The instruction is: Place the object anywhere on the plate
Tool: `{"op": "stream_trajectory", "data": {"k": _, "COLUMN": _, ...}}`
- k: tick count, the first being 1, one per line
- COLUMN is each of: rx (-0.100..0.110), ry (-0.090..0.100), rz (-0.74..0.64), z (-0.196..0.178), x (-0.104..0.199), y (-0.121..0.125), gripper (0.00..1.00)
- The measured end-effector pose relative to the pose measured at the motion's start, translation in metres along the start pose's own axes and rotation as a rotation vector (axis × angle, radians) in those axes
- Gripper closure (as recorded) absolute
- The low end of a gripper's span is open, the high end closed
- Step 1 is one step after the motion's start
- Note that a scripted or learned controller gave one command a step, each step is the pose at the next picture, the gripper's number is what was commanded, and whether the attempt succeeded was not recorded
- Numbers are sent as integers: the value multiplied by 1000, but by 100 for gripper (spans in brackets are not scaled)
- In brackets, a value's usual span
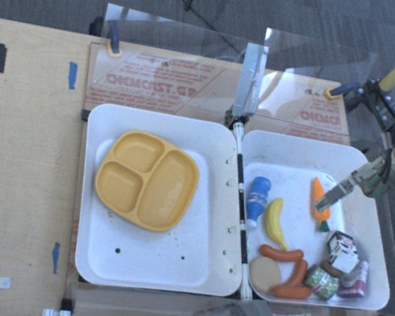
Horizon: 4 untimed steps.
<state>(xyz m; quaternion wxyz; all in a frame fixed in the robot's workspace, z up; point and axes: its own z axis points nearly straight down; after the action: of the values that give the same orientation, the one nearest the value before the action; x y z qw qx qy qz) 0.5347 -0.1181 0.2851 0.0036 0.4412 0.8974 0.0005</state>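
Plate point(147, 180): yellow, in the left bin point(90, 263).
Hand point(323, 204): right of frame, tips at carrot point(317, 190); grip cannot tell.

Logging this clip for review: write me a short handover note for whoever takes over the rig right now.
Pincer: down in the right bin, its tip at the toy carrot; whether it grips the carrot cannot be told.
Things: the yellow plate sits in the left bin with nothing on it. Blue bottle, banana, sausages and small packs lie in the right bin.
Done: nothing placed yet.
Left: secure one object, carry it over the divider, set it on the plate.
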Motion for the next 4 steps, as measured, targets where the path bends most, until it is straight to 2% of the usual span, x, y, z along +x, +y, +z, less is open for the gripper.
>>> {"op": "stream_trajectory", "data": {"k": 1, "rx": -4, "ry": -5, "rz": -2, "z": -11, "x": -1, "y": 2, "gripper": 100}}
{"op": "stream_trajectory", "data": {"k": 2, "rx": 2, "ry": 4, "rz": -109, "z": 23, "x": -5, "y": -53, "gripper": 100}}
{"op": "stream_trajectory", "data": {"k": 3, "rx": 2, "ry": 4, "rz": -127, "z": 63, "x": -7, "y": -75, "gripper": 100}}
{"op": "stream_trajectory", "data": {"k": 4, "rx": 1, "ry": 1, "rz": -100, "z": 55, "x": -47, "y": -74, "gripper": 100}}
